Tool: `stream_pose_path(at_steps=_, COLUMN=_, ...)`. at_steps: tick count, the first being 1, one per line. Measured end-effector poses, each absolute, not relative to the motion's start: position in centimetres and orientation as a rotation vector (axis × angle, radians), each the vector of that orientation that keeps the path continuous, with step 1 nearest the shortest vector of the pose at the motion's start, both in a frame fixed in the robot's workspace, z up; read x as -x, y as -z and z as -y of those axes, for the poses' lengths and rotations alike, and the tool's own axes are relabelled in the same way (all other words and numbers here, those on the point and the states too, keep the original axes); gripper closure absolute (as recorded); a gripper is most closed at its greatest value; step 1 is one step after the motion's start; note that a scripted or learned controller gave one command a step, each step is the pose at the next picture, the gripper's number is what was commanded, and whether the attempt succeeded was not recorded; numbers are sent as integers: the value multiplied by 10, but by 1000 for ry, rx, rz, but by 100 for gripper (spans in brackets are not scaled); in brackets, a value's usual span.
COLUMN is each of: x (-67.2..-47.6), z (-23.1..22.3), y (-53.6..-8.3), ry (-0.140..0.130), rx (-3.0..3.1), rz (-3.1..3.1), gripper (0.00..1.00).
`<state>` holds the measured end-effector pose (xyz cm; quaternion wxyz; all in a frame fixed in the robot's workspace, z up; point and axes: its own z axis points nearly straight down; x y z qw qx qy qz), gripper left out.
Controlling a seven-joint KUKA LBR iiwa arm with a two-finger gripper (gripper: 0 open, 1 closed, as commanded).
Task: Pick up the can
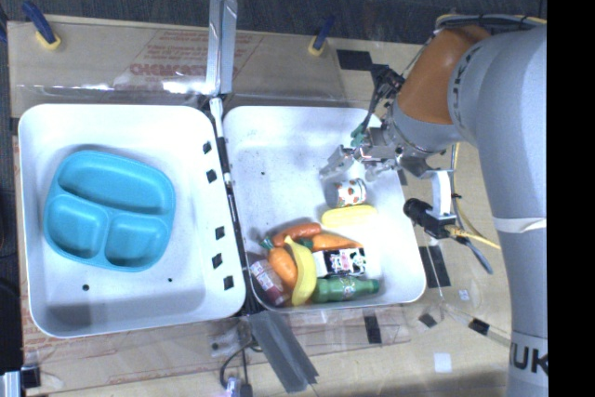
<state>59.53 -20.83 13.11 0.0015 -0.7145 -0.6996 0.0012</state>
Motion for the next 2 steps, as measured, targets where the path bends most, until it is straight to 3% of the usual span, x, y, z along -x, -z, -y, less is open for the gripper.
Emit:
stream_pose_path(at_steps=1, x=-588, z=199, y=-97, ry=5, rx=2200, rz=2256, gripper=0)
stream_pose_path(at_steps=2, x=-588, z=198, y=-107, ry=5, rx=2197, rz=2258, gripper=100)
